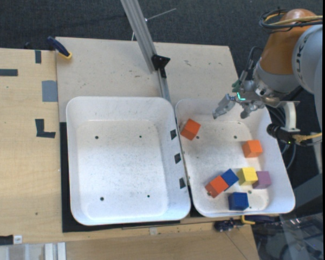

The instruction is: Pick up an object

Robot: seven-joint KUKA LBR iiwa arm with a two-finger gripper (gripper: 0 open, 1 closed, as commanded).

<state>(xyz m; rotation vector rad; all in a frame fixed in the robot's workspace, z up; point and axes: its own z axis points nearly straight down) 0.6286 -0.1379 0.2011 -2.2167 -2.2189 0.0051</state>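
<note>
Hovering: gripper (235, 108) over the far rim of the right bin (284, 169), fingers spread apart, nothing between them.
Arm: grey with orange band, reaching in from the right, wrist tilted toward the bin's far-left corner.
Nearest target: orange cube (190, 129), alone near the bin's left wall, tilted on the slope, near the gripper but apart from it.
Second option: another orange cube (252, 148) by the right wall, also standing free.
Cluster: red-orange cube (216, 186), blue cube (229, 177), yellow cube (248, 175), purple cube (262, 179) and a second blue cube (238, 201) packed at the near end, several touching.
Left bin (76, 145): white, beside the right one.
Step in hand (judgement): approach, no grasp yet.
Advice: choose a lone cube, not the cluster; centre the fingers above it, square them to two flat faces, descend straight, close only once the fingers straddle it.
Risk: the wall-side cube leaves little finger room on the wall side; it may skid.
</note>
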